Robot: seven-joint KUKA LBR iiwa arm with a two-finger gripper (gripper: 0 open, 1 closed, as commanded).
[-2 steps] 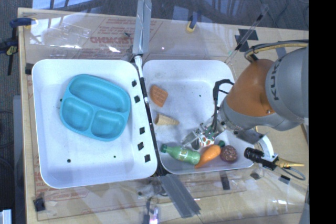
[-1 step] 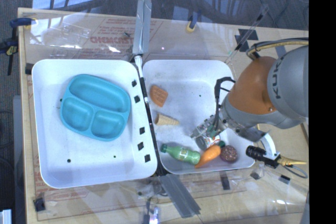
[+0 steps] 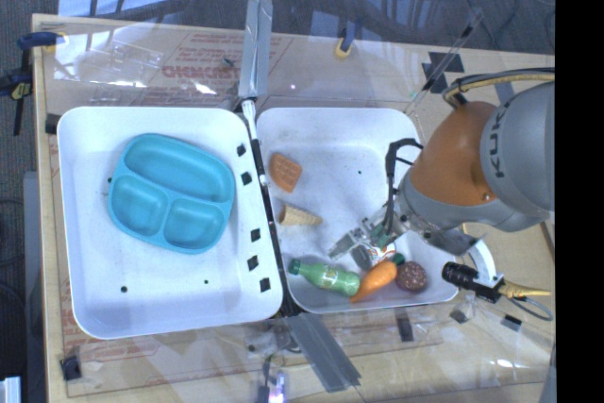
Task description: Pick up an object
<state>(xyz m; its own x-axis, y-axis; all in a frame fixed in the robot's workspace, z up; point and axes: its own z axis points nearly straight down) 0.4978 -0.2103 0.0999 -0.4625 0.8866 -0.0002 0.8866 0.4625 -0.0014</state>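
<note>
The nearest items lie along the near wall of the right bin (image 3: 321,123): a green bottle (image 3: 326,276), a carrot (image 3: 378,276) and a dark round item (image 3: 411,277), in a row from left to right. The bottle lies on its side, long axis roughly parallel to the bin's near wall. The carrot lies tilted, its green-topped end up and to the right, just beside the dark round item.

The claw (image 3: 363,241) sits directly above this row — just beyond the carrot and close to its upper end. Its metal fingers point down and to the left; whether they are spread or closed cannot be told, and no item is seen between them. The carrot is judged the closest candidate: it lies just toward the near wall from the claw.

Farther in, a cone-shaped piece (image 3: 300,217) and an orange waffle-like piece (image 3: 286,171) lie well apart on the bin floor — ample room there. The left bin (image 3: 85,203) holds a blue divided plate (image 3: 172,193). Both bins rest on the surface (image 3: 142,57).
</note>
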